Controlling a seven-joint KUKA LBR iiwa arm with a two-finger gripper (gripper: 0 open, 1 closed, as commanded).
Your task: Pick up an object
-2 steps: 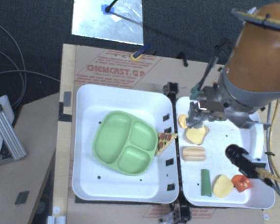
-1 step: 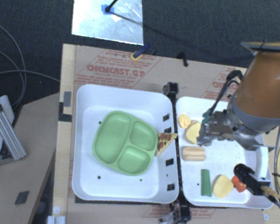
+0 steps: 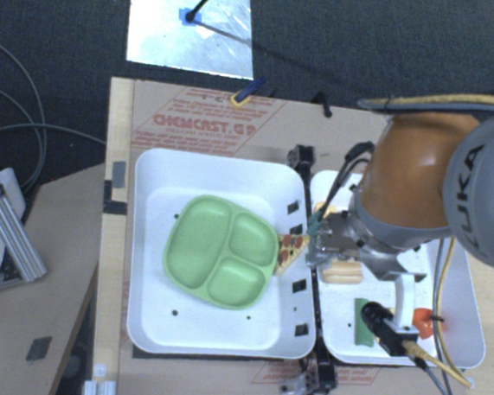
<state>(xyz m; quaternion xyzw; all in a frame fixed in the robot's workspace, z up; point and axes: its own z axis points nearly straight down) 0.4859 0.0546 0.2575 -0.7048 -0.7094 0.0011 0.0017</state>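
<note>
My gripper [image 3: 331, 248] hangs low over the near left part of the right bin [image 3: 467, 344], under the orange wrist band. A tan, bread-like piece [image 3: 342, 273] lies just beneath it, partly hidden by the gripper body. A green block [image 3: 363, 323] lies near the bin's front edge, and a small orange object [image 3: 424, 322] sits further right. In the left bin [image 3: 224, 168] rests a green divided plate [image 3: 221, 251], with a red-and-yellow pizza-slice toy [image 3: 289, 250] beside its right rim.
A black divider strip [image 3: 309, 276] with clips runs between the two bins. The arm's bulk covers most of the right bin's far half. Cables and a black connector [image 3: 386, 329] trail over the bin's front right. A shiny plate [image 3: 193, 22] lies beyond the bench.
</note>
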